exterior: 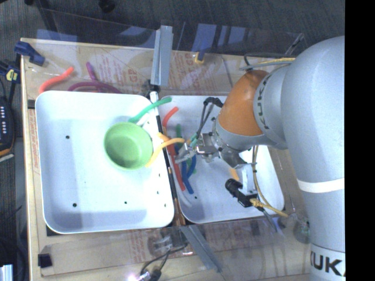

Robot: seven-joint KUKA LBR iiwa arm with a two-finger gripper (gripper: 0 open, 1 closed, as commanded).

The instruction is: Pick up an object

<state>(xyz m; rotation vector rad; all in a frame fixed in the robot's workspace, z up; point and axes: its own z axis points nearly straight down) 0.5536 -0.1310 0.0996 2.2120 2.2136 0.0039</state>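
Observation:
My gripper [186,150] is low over the left side of the right bin [217,212], right above a cluster of thin coloured pieces. That cluster holds a blue strip [190,170], a green strip [182,168] and a red strip [175,160]. A yellow curved piece [166,141] arches over the divider beside the gripper. A red-orange piece [170,116] lies further back. A green bowl [128,145] sits in the left bin [76,204]. The arm's body hides much of the right bin. Nothing is visibly held.
A light green strip [151,106] crosses the divider behind the bowl. A small yellow item [234,172] lies under the wrist. An orange piece [55,79] and pink tubing [94,86] lie on the bench behind the left bin. A black cable fitting [237,192] hangs from the arm.

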